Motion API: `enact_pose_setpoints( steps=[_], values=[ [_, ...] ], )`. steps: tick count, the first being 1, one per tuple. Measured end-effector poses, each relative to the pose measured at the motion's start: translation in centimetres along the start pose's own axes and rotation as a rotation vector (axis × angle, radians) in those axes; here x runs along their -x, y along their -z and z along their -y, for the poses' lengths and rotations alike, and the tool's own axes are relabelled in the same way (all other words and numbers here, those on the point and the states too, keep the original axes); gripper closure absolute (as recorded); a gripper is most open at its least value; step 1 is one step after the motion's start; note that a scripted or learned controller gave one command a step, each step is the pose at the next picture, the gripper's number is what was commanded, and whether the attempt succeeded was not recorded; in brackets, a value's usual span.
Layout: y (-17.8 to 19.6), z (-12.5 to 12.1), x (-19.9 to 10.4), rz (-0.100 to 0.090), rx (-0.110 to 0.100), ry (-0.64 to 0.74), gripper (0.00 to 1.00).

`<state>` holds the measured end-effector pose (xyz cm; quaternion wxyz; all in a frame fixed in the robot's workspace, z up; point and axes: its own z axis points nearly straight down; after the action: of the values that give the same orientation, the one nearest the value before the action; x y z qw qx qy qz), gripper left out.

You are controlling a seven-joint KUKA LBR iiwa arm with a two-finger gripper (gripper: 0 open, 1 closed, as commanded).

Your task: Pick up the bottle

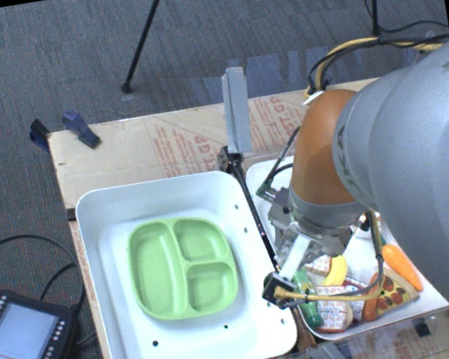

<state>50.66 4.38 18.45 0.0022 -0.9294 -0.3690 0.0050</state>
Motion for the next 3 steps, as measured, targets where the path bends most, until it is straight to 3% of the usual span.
enact_pose_setpoints(
  steps=[1, 2, 3],
  values=[
    [10.2, 7.3, -6.3, -0.003, 0.006, -0.116, 1.0],
    [24.6, 7.1, -10.2, -0.006, 0.008, -0.109, 1.0],
    [25.0, 8.2, -4.2, -0.001, 0.007, 0.037, 1.0]
  ],
)
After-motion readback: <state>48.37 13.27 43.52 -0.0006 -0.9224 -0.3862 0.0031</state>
